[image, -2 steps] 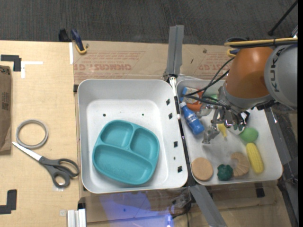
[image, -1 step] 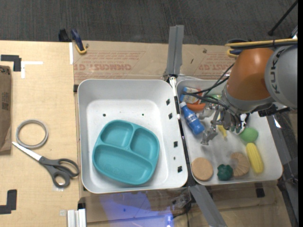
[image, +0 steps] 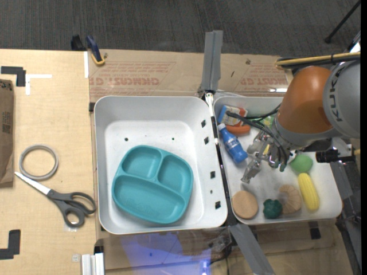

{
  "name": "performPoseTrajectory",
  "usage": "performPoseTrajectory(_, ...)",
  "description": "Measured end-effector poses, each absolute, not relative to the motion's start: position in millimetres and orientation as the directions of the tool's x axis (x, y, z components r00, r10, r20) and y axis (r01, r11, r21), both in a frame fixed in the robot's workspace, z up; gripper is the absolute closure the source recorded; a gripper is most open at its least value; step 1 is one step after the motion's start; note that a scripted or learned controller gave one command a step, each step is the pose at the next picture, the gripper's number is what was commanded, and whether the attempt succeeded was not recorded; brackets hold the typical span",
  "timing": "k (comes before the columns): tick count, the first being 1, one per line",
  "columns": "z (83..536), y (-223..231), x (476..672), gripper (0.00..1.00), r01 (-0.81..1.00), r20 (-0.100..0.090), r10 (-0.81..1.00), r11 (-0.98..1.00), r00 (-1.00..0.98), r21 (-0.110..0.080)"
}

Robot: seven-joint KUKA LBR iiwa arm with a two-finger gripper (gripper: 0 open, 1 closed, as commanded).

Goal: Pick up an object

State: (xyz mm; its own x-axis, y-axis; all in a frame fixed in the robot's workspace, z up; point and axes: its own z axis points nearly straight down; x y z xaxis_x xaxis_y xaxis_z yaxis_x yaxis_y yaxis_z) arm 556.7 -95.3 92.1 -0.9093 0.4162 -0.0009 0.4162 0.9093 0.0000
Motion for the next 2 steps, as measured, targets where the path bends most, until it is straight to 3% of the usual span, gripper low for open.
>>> performPoseTrajectory(2,92.2,-95.7,602.5,0.0,0.797,-0.003,0.797,0.604,-0.604,0.0)
